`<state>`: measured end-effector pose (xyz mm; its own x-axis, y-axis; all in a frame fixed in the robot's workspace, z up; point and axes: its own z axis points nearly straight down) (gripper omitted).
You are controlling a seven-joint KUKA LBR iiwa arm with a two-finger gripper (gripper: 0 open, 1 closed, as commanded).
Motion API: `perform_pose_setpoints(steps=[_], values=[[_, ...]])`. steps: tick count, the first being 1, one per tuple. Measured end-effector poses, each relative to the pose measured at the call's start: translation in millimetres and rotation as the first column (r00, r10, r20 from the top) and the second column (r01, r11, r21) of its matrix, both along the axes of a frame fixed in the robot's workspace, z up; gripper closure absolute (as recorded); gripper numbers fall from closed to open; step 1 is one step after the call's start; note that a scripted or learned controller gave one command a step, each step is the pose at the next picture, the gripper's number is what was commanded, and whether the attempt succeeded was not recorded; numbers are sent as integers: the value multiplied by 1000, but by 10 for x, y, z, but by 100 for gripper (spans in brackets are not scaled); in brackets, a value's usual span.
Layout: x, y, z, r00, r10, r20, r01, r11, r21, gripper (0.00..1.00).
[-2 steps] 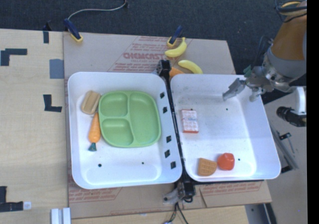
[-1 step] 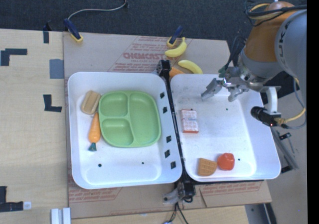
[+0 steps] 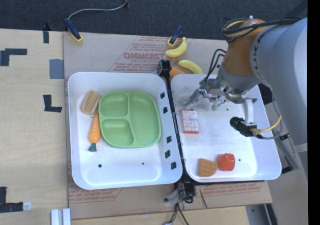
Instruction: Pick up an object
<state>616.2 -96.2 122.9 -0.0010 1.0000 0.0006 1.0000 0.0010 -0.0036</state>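
Observation:
In the right bin [image 3: 265,161], my gripper [image 3: 204,101] hangs low over the upper part, its fingers spread open with nothing between them. A small pink-and-white box [image 3: 190,121] lies just below and left of the fingertips, apart from them. Near the bin's front wall sit a tan waffle-like piece [image 3: 207,167] and, beside it, a red tomato-like object [image 3: 227,162]. The grey wrist with its orange band [image 3: 240,56] rises behind the gripper and hides the bin's back right corner.
The left bin [image 3: 80,159] holds a green divided plate [image 3: 131,119], a carrot [image 3: 94,131] and a tan bread piece [image 3: 90,102]. Two yellow bananas [image 3: 179,49] and an orange item [image 3: 175,72] lie on the cardboard behind the bins.

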Motion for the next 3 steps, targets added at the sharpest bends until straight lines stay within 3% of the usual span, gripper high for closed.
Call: perform_pose_setpoints(steps=[1,2,3], values=[[110,22,-334,1000,1,10,-1,1000,0,0],[531,-43,-373,1000,2,7,-2,1000,-2,0],[211,-11,-368,1000,0,6,0,1000,-2,0]])
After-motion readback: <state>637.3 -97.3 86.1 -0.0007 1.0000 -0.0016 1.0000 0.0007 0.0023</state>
